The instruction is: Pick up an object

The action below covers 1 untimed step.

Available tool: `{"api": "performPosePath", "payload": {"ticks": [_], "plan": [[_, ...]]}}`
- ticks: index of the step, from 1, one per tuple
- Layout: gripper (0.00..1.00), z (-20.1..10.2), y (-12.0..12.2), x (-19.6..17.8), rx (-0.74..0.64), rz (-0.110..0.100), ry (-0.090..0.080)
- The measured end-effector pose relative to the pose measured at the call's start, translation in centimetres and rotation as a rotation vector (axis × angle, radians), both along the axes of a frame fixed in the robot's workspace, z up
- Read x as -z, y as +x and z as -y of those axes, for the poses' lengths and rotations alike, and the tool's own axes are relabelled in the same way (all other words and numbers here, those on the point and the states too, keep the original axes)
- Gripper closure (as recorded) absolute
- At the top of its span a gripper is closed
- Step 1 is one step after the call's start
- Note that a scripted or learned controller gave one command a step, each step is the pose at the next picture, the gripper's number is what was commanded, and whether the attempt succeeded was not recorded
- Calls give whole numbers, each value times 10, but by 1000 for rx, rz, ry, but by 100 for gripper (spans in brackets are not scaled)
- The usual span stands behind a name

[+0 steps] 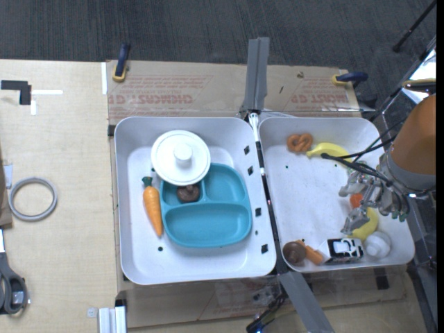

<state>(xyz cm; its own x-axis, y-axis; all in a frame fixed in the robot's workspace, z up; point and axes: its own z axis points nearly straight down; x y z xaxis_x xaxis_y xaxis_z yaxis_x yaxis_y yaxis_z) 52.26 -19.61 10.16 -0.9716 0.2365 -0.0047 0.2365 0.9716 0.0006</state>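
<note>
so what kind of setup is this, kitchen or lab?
Most likely a lab bin-picking test cell, not a kitchen. Two white bins sit on cardboard clamped to a bench, toy food like a carrot and banana fills them, and the gripper hangs over the right bin.

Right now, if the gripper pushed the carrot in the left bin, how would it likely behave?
The carrot looks like smooth plastic: probably stiff, light, a little slippery. Its tapered round body lies flat against the blue tray, so it may roll or pivot.
</note>
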Motion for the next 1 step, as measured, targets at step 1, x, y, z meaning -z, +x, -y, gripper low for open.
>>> {"api": "performPosePath", "payload": {"ticks": [1], "plan": [[0, -8, 0, 10, 31, -3, 2]]}}
